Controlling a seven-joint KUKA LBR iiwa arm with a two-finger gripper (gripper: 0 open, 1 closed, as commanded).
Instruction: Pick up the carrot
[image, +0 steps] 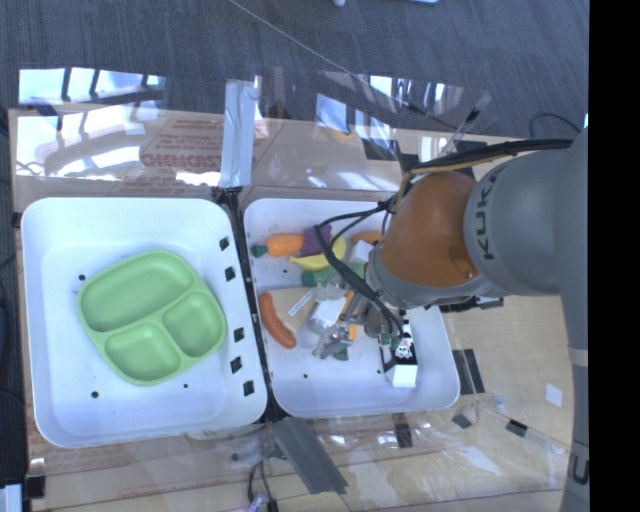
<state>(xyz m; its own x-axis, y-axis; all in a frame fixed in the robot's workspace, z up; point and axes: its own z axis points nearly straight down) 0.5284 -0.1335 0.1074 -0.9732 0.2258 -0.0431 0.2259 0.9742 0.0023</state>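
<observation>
The gripper (335, 330) hangs low in the right bin (330, 395), and glare and clutter around its tip leave me unable to tell how it is set. Just left of it lies a reddish-orange sausage-like piece (277, 320), slanted on the bin floor. Farther up and left, near the bin's top wall, rests the carrot (283, 244), orange with a green end, lying roughly crosswise. It touches or nearly touches a yellow banana (318, 262) and a purple piece (320, 238) on the side nearer the arm (500, 230). A good grasp would probably come straight down across the carrot's middle, closing across its narrow width and keeping clear of the banana. Well beyond, in the left bin (60, 400), sits a green divided plate (150, 315).
</observation>
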